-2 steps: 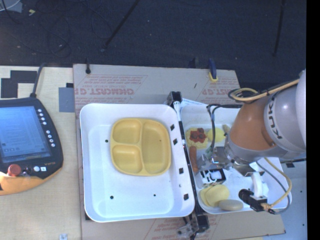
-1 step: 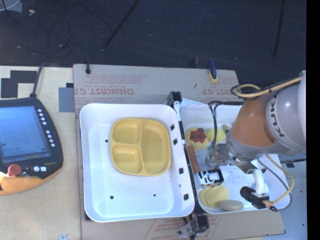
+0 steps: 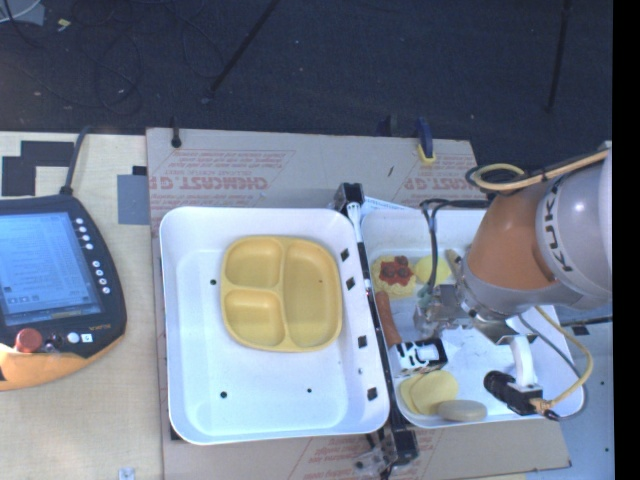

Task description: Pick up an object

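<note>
Yellow divided plate (image 3: 280, 293) occupies the left bin (image 3: 190, 368); graspable clutter, including a yellow disc (image 3: 430, 390) and beige pebble (image 3: 462, 409), crowds the right bin (image 3: 565, 403). The arm's jaws (image 3: 437, 313) hang low there, presumably seeking an object; their opening cannot be told.

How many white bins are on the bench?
2. The left shallow white bin holds a yellow divided plastic plate. The right shallow white bin sits beside it, partly covered by the grey robot arm.
</note>
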{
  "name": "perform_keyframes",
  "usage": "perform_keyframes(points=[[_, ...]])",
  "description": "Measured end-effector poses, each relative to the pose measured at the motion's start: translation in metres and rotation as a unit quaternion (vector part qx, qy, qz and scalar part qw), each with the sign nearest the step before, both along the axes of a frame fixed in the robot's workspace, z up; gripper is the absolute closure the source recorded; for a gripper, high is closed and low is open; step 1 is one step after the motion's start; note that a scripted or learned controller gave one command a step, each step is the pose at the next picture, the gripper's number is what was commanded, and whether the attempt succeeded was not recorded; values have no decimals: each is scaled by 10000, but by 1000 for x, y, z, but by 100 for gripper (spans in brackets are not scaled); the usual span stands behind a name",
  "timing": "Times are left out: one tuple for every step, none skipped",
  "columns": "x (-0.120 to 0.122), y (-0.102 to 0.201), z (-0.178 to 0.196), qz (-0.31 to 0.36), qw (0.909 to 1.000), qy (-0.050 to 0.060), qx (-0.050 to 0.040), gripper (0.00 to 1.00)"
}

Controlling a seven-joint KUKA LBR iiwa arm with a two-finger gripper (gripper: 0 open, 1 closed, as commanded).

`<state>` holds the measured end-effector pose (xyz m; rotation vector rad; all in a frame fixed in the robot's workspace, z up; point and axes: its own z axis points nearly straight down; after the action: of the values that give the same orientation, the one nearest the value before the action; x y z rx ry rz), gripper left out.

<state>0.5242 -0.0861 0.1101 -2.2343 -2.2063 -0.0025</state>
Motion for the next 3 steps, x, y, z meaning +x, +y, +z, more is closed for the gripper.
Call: perform_keyframes(points=[[0, -1, 9, -20, 10000, 12, 4, 100], [0, -2, 19, -46, 10000, 23, 9, 100], [-12, 26, 81, 73, 10000, -5, -3, 100]])
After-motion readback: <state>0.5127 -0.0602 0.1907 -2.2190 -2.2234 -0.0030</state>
